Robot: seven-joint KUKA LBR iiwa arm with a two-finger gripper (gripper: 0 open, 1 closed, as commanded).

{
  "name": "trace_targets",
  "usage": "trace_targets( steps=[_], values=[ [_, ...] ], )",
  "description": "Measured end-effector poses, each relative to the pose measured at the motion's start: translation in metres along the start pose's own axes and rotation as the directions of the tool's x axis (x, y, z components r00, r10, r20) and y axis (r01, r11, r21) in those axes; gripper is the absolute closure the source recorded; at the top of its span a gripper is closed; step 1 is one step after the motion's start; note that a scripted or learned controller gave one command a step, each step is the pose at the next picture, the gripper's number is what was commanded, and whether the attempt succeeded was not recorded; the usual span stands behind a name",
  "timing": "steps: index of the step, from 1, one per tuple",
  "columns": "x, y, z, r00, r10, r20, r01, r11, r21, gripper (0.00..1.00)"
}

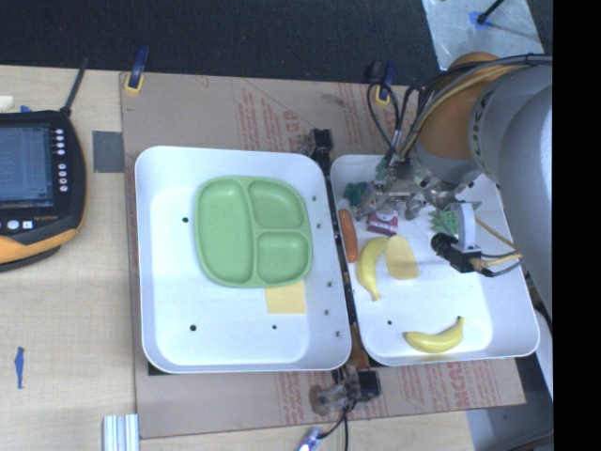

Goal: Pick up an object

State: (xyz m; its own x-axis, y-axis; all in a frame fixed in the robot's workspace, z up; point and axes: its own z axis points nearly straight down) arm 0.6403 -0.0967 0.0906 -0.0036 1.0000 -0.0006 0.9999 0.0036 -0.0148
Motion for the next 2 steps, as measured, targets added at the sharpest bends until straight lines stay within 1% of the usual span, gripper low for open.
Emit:
trace_targets(
  steps=[1, 2],
  values=[
    [0.0, 0.001, -0.011, 1.0, -0.002, -0.001, 0.002, 1.0, -0.003, 1.0],
    [0.053, -0.03, -0.102, 1.0, -0.001, -0.002, 0.001, 1.0, -0.013, 1.0]
  ],
)
